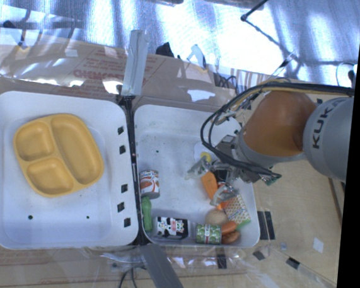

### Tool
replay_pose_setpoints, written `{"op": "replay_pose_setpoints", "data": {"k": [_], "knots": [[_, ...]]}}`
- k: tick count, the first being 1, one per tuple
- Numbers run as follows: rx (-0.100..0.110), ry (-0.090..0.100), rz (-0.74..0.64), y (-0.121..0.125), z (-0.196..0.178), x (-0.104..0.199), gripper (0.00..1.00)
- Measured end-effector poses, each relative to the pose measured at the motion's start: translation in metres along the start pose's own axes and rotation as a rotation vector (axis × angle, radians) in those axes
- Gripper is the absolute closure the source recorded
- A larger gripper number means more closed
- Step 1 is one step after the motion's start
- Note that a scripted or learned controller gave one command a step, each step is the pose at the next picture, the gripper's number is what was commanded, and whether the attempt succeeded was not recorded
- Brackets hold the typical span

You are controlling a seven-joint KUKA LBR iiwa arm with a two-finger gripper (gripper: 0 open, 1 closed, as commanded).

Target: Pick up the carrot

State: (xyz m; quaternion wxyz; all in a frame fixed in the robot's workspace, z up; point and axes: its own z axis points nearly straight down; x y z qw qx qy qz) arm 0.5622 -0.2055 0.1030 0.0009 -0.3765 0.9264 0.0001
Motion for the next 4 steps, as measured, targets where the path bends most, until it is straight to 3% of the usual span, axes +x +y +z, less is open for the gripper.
{"op": "replay_pose_setpoints", "data": {"k": [1, 2, 3, 4], "knots": [[0.003, -0.002, -0.004, -0.001, -0.011, -0.002, 1.0], [-0.002, 0.002, -0.366, 0.059, -0.052, 0.054, 1.0], [0.004, -0.001, -0.072, 0.039, -0.13, 0.013, 1.0], [-0.003, 0.001, -0.326, 0.067, 0.011, 0.013, 1.0]]}}
